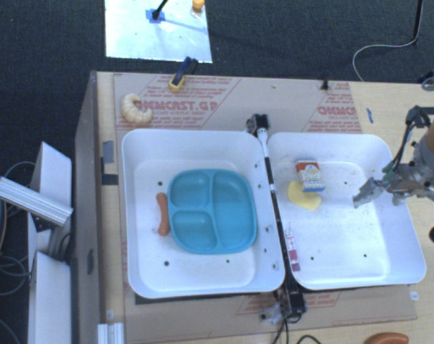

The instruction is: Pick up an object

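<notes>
— What's in the left bin (141, 213)?
— A blue divided plate (212, 211), with an orange sausage (162, 214) just beside it.
— And the right bin (346, 264)?
— A small carton (310, 175) touching a yellow piece (303, 195). The gripper (380, 188) hangs near the bin's right wall, apart from both.

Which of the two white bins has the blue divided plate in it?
The left bin: it holds the blue divided plate with an orange sausage beside it. The right bin holds a yellow piece and small carton.

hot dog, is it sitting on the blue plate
No, the hot dog lies on the left bin's floor just beside the blue plate, off its left edge.
</notes>
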Action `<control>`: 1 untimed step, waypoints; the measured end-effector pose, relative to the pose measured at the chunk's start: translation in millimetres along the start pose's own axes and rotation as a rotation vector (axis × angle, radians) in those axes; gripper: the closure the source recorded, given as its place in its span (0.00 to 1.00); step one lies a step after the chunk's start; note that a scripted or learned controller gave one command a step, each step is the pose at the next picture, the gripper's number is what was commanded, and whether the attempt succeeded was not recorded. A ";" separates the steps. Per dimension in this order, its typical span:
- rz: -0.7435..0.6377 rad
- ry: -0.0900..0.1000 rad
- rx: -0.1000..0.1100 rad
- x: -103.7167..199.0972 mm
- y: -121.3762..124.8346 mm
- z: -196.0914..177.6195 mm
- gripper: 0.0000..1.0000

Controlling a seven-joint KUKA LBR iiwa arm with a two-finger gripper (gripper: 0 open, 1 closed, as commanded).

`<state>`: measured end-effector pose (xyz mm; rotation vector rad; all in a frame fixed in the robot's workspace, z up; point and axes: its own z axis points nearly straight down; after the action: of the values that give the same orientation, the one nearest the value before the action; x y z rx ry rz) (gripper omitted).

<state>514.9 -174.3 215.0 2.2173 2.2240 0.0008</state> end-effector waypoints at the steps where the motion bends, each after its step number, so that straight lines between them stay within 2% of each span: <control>1: -0.001 0.002 0.002 81.3 18.0 67.9 0.00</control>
<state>532.7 -93.0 147.1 2.2183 2.2270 0.0009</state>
